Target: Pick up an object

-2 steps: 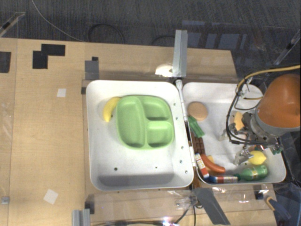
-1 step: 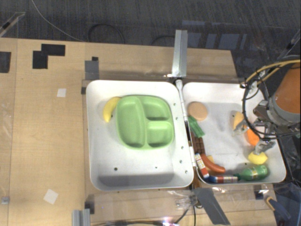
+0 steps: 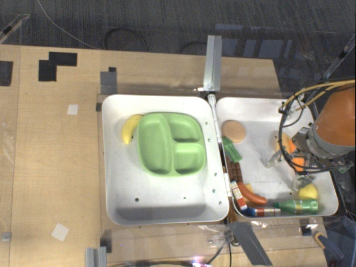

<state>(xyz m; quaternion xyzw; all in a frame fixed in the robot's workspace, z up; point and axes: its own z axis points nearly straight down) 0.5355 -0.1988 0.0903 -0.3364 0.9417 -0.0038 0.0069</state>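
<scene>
The right bin point(image 3: 253, 113) holds several small items: a tan round piece point(image 3: 234, 131), a green stick-shaped item point(image 3: 231, 149), a red sausage point(image 3: 251, 194), a green bottle point(image 3: 298, 206) lying along the near wall, and a yellow lemon point(image 3: 307, 192). An orange item point(image 3: 287, 143) lies at the bin's right side, partly hidden under my gripper point(image 3: 293, 160). The gripper hangs low over that right side, just above the orange item and behind the lemon. Cables and the wrist block its tips.
The left bin point(image 3: 128, 199) carries a green divided tray point(image 3: 169, 143) with a yellow banana point(image 3: 130, 128) at its left edge. A metal post point(image 3: 212, 60) stands behind the divider between the bins. The arm's orange band point(image 3: 338, 118) overhangs the right bin's right wall.
</scene>
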